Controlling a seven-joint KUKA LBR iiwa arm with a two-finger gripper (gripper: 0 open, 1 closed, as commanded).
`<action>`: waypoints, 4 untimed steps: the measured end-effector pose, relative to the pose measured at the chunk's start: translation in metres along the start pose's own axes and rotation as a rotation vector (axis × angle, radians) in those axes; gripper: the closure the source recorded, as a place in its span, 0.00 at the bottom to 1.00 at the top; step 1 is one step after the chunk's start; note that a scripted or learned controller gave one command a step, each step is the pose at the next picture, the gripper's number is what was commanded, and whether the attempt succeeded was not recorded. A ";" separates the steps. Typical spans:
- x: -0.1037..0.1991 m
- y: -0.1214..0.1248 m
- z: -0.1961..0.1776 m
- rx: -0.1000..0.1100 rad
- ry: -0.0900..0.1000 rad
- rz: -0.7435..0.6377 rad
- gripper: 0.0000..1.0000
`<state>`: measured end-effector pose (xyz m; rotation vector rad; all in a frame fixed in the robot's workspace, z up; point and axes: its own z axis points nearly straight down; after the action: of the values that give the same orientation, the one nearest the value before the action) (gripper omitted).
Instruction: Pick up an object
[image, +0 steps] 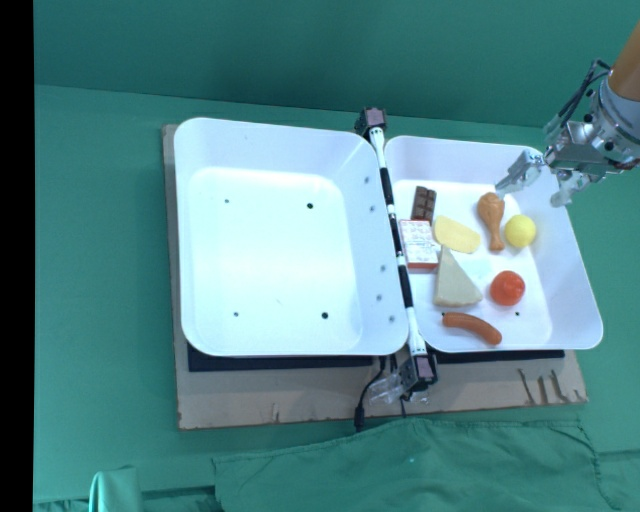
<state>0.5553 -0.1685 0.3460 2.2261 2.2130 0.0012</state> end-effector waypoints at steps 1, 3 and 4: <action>0.000 0.000 0.000 0.000 0.000 0.000 0.00; -0.010 0.012 0.101 0.006 0.000 -0.001 0.00; -0.008 0.016 0.143 0.006 0.000 -0.002 0.00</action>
<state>0.5716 -0.1770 0.2031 2.2272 2.2178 -0.0051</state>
